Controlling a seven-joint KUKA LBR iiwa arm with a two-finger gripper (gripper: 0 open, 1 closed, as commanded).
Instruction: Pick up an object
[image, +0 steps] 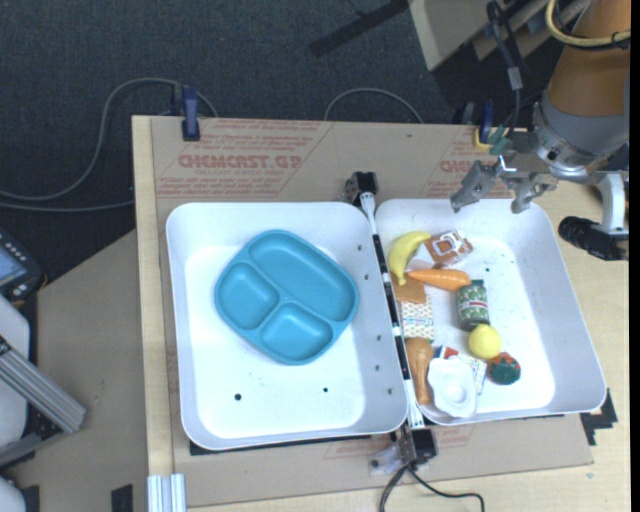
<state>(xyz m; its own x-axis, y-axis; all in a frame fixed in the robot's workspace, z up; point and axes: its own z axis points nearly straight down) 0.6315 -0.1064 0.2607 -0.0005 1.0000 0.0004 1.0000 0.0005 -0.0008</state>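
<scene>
Seen from above, the gripper (496, 192) hangs with fingers spread and nothing between them over the far edge of the right bin (560, 300), the arm cut off at the frame's top right. Toy food crowds that bin's left side: a banana (404, 252), a carrot (437, 279), a green can (472, 305), a lemon (484, 342); smaller pieces are hard to identify. A blue divided plate (286, 296) lies in the left bin (200, 380).

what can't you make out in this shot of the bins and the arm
- Arm: camera view, cut off by the top and right edges above the gripper.
- Small packet beside the banana: print too small to read.
- Orange item under the white cup: partly hidden, identity unclear.
- Lettering on the board: blurred, partly legible.
</scene>
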